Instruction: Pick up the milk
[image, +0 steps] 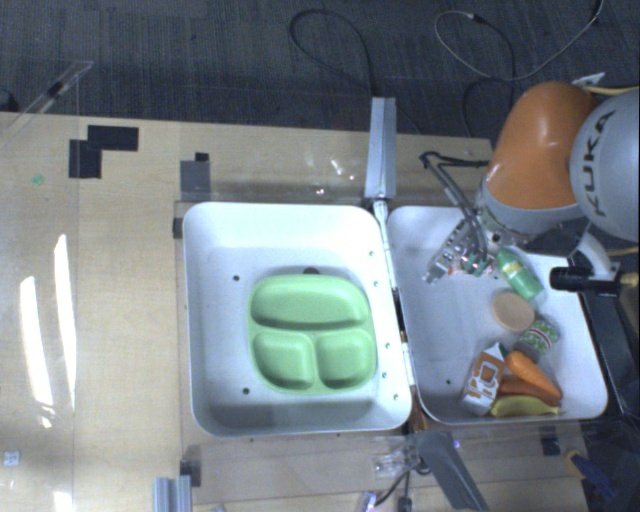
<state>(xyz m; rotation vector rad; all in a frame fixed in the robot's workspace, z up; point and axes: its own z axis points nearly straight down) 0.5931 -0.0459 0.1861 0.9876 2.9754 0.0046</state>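
You see the milk carton (483, 381), a boxy brown-and-white pack, against the right bin's (440, 330) near edge beside a carrot (530, 375). The gripper (455, 258) hangs over bare floor farther back; its state stays unclear.

Milk (483, 381) in right bin (435, 330)

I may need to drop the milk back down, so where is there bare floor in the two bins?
Right white bin: bare along its left side, between the dividing wall and the small brown-and-white milk carton. Its lower right is crowded: carton, orange carrot, yellow banana. Left white bin: bare margins around the green compartment tray.
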